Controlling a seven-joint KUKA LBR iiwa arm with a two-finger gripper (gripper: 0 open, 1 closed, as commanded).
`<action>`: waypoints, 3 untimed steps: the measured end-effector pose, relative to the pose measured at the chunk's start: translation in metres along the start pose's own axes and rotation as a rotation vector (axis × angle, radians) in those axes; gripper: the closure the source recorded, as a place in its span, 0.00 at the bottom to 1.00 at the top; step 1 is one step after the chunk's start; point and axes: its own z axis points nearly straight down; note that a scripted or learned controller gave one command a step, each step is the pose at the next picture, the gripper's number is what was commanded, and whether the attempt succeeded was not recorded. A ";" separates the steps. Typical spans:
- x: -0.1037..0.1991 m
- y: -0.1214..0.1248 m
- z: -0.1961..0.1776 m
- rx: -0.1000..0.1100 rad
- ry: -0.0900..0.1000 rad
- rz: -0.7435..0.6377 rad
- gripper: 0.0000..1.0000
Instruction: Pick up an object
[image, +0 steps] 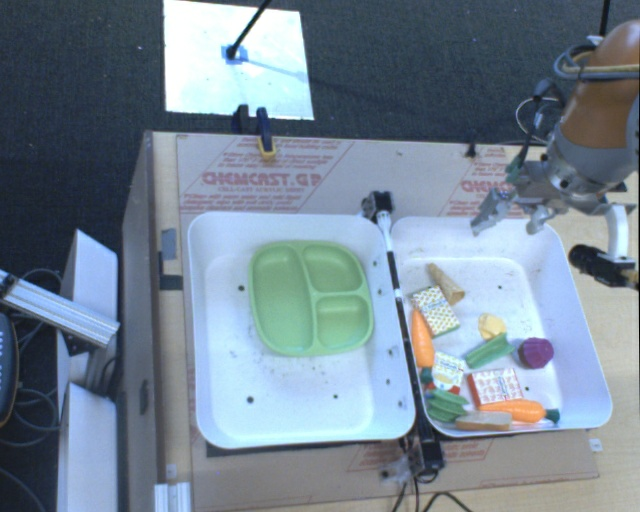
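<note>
White plastic bins sit side by side on the tabletop (300, 180), and the way they are filled suggests the job: the right bin (560, 290) carries a loose scatter of toy food, while the left bin (220, 300) carries a green divided plate (310, 297) lying flat near its middle.

The pieces lie mostly in the near half of the right bin. An orange carrot (422, 338) lies along the dividing wall, a patterned box (436, 310) is just beside it, and a tan cone (447, 282) lies a little farther back. A yellow piece (491, 326), a green vegetable (487, 351) and a purple piece (537, 352) sit toward the middle. A second carrot (515, 409) lies by the near wall with a red-patterned box (495, 385) touching or almost touching it.

The tool (512, 214) hangs above the far rim of the right bin, well apart from every piece, its two fingers spread and with nothing between them. That stance suits an approach: raised, open, not yet committed to a target. Judging by spacing, the cone and the purple piece stand freest, so either would likely allow a cleaner grasp than the crowded near corner.
</note>
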 end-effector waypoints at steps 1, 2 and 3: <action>-0.062 -0.132 0.077 0.003 -0.001 0.003 0.00; -0.008 -0.070 0.158 -0.010 -0.001 0.000 0.00; 0.036 -0.040 0.157 -0.011 0.000 0.000 0.00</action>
